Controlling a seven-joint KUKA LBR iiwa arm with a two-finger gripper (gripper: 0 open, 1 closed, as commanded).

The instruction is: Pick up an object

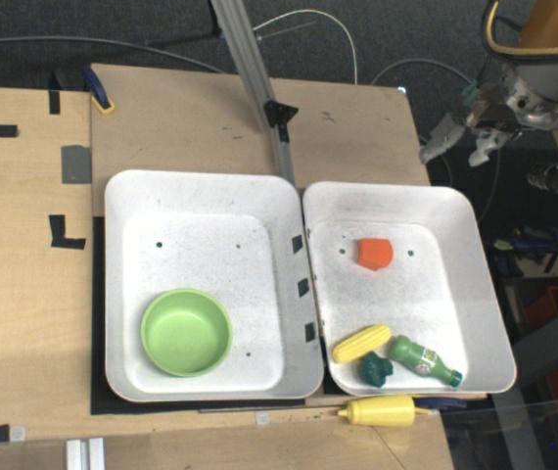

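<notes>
The right bin (475,262) holds an orange block (376,254) near its middle. At its front lie a yellow corn cob (361,342), a green bottle (424,358) on its side and a small dark teal piece (376,368). A green bowl (186,332) sits in the front left of the left bin (201,204). My gripper (462,142) hangs off the bench, beyond the right bin's far right corner, well above and behind the objects. Its two fingers stand apart, open, with nothing between them.
A yellow object (382,411) lies on the bench just outside the right bin's front edge. A slanted metal pole (250,57) rises from the far side between the bins. Cables (308,23) loop behind the bench.
</notes>
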